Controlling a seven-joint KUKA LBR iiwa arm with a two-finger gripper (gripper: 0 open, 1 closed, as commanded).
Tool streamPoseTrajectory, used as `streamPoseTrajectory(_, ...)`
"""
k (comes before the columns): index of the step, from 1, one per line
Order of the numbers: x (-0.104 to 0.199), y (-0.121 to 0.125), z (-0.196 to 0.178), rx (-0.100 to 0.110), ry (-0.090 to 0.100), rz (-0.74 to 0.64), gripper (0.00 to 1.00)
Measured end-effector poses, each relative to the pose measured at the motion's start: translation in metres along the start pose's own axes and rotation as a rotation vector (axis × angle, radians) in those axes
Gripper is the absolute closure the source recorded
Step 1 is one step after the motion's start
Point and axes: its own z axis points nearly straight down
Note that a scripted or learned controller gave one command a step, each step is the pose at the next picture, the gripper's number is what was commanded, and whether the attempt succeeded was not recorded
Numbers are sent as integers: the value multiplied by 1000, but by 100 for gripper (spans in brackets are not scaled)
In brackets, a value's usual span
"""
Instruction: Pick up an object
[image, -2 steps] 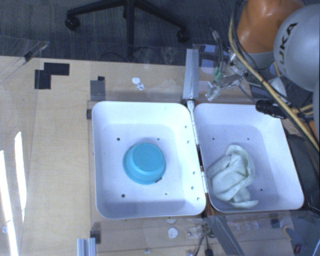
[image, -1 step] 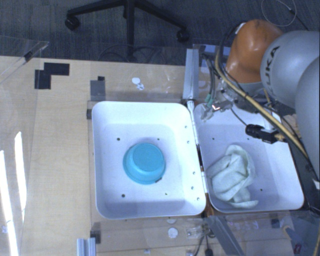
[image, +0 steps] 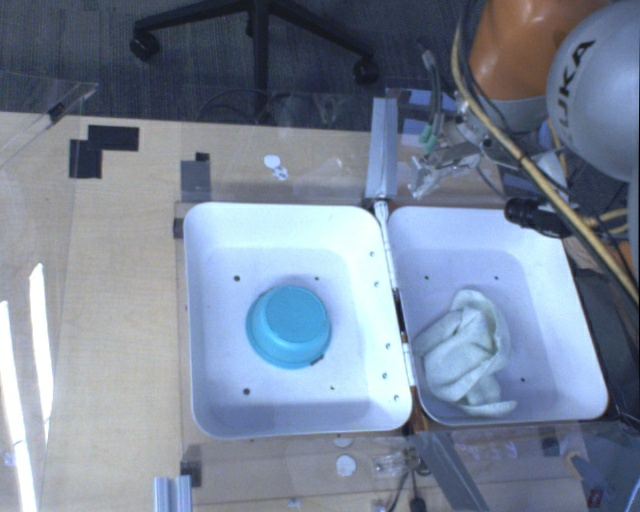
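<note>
Pale wood covers the bench (image: 110, 300), with the foot of a swivel chair (image: 255, 30) on dark carpet behind it; that is the setting in the overhead camera view. The pincer (image: 432, 172) hangs beyond the far rims of the two white bins, roughly over the gap between them, at the end of the grey and orange arm (image: 545, 60). Whether it is spread or pressed together I cannot tell. Nothing is visibly held in it. A crumpled white cloth (image: 462, 348) lies nearest, in the bin (image: 560, 300) on the near side of the pincer; its long axis runs roughly away from the pincer. A round blue bowl (image: 289, 326), mouth down, sits further off, near and picture-left of the pincer, in the other bin (image: 215, 260). The cloth looks like the shorter reach.
</note>
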Motion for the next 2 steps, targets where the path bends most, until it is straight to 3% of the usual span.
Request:
streamPoseTrajectory(1,7,-25,105,5,2,-40,100)
streamPoseTrajectory(2,-38,-20,104,3,0,12,100)
